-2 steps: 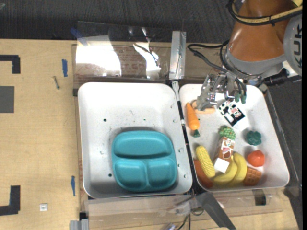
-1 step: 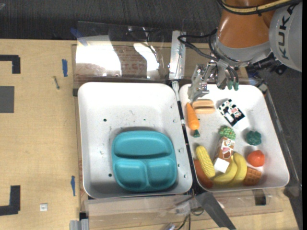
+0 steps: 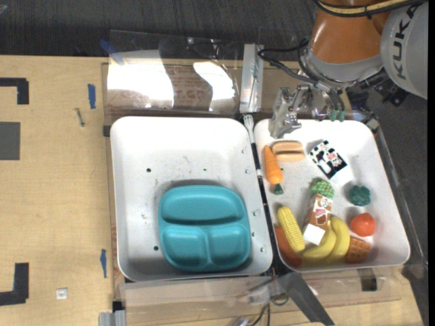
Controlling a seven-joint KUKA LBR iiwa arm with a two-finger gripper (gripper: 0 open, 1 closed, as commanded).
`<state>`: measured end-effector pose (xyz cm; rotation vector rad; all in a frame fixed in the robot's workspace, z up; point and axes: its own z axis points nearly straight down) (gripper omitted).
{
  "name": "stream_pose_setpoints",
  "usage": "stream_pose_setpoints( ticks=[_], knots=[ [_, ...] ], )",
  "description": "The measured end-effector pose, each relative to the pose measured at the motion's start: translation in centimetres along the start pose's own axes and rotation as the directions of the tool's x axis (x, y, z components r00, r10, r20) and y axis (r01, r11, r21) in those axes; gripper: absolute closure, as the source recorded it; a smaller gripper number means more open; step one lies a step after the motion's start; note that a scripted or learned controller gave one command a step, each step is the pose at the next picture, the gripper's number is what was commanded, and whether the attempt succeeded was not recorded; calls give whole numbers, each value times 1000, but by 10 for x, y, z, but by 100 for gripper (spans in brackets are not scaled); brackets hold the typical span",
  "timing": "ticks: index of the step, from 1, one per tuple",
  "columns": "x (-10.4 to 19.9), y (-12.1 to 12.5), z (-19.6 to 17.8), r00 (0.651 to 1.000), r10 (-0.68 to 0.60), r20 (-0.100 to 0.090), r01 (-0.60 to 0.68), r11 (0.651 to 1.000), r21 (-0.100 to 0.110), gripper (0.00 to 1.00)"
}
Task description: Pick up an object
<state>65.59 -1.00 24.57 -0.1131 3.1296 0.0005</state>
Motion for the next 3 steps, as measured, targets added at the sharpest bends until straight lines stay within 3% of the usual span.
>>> stream_pose_setpoints(
  ticks=[1,2,3],
  knots=[
    [-10,-38,-33,987,-158,3,158,987,1,100],
    [-12,-1,-13,968,-250,-6,250,968,-3,100],
    [-11,0,-55,922,-386,4,386,922,1,100]
  ],
)
